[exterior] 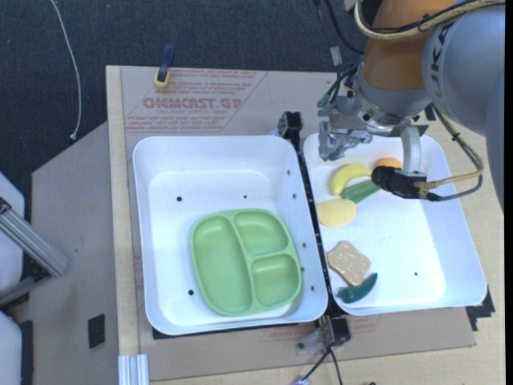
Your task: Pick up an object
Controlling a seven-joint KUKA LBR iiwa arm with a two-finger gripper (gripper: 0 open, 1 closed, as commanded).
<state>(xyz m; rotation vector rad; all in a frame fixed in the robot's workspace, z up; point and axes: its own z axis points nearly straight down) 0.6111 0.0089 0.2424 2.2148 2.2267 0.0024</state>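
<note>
A: Figure legend, please. What do I have on the counter [120, 135]?

B: I see two shallow white plastic bins side by side. The left bin [160, 167] carries a light green plastic plate with three compartments [244, 259], lying flat toward the bin's near half. The right bin [433, 255] carries the loose pieces: a curved yellow toy banana [347, 176], a dark green elongated toy vegetable [361, 190] touching the banana's lower edge, a small orange round piece [388, 164] at the far side, a pale yellow rounded piece [337, 212] just beside the wall between the bins, a tan toy bread slice [348, 262] nearer me, and a teal curved pepper-like piece [357, 289] touching the slice's near corner.

A: And my arm?

B: The grey arm with its orange band [401, 22] reaches in from the right. The tool [338, 144] hangs over the far left corner of the right bin, just above the banana. A black part with a yellow cable [405, 184] sits beside the orange piece.

A: Tool state?

B: I cannot tell whether the tool is spread or pressed together; I see nothing between its tips. The pickable pieces all lie in the right bin.
</note>
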